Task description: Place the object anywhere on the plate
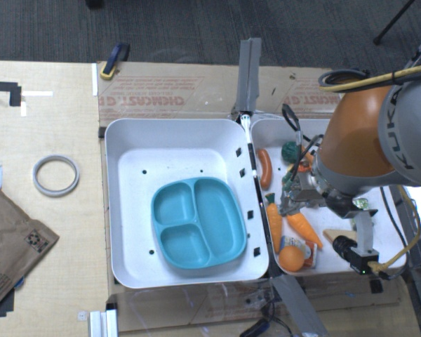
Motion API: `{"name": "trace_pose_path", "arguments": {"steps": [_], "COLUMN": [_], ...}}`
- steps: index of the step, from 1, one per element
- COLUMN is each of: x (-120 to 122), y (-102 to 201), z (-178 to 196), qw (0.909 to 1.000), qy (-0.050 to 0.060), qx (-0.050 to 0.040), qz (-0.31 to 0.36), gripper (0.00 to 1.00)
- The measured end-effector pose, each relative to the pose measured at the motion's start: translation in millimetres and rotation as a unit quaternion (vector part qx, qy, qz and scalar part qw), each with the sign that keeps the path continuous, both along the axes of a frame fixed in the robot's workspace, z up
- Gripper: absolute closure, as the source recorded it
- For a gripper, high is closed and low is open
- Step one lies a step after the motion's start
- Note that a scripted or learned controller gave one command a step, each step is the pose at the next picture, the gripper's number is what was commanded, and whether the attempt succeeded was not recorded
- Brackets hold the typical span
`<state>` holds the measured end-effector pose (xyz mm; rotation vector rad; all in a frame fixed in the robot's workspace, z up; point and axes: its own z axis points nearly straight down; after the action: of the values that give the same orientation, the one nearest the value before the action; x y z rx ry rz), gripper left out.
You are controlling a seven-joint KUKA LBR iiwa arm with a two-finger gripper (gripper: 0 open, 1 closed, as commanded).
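Over the right bin [400,216] we see the claw [292,201], grip unclear, among toy carrots [303,227]; the empty blue plate [198,222] lies to its left.

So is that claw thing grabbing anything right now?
Gripper: low in the right bin, among the toy food beside a carrot; whether it grips anything cannot be told.
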<state>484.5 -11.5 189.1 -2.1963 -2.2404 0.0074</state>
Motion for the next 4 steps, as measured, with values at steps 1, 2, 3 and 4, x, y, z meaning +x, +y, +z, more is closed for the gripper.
{"name": "trace_pose_path", "arguments": {"steps": [1, 2, 3, 4], "x": [-6.2, 35.1, 15.2, 17.0], "y": [53.3, -25.1, 45.2, 175.8], "z": [-0.2, 2.9, -0.2, -51.5], "qw": [0.9947, 0.9926, 0.9779, 0.959], "qy": [0.0, -0.001, 0.0, 0.0], "qx": [0.0003, 0.0, 0.0009, 0.0005], "qz": [0.103, 0.121, 0.209, 0.283], "gripper": [1.0, 1.0, 1.0, 1.0]}}
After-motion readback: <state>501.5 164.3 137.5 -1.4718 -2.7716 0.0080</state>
